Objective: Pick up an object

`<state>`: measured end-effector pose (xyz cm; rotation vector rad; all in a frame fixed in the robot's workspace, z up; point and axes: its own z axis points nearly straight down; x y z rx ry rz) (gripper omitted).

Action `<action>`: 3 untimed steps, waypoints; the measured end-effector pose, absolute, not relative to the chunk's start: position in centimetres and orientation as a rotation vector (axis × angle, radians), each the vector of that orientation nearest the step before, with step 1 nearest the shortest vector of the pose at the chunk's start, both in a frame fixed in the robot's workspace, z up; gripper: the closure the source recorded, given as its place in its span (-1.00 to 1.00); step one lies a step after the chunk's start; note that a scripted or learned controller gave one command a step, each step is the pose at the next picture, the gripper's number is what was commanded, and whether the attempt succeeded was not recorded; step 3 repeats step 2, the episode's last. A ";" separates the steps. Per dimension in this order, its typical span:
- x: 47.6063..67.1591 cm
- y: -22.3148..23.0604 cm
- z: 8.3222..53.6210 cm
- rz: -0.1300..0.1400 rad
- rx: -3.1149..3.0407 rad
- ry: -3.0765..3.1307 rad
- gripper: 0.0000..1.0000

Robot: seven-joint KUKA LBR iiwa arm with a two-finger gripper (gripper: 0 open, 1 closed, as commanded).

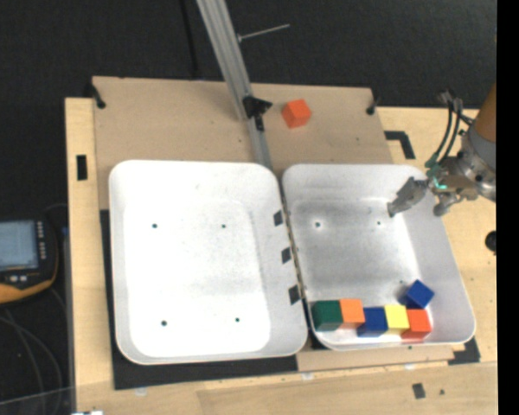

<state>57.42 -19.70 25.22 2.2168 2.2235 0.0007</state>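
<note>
End effector (415,195) hovers at right, fingers apart, nothing held; the row of blocks (372,316) lies below it, toward the frame's bottom.

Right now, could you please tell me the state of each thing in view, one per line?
claw: hanging over the right bin's upper right, holding nothing visible.
right bin: holds six blocks along its near edge.
blue block: tilted, just behind the row.
row of blocks: green, orange, blue, yellow, red, side by side.
orange cube: on the bench, outside the bins.
</note>
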 end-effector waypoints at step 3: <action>52.3 -19.9 9.6 0.002 2.222 2.215 -1.00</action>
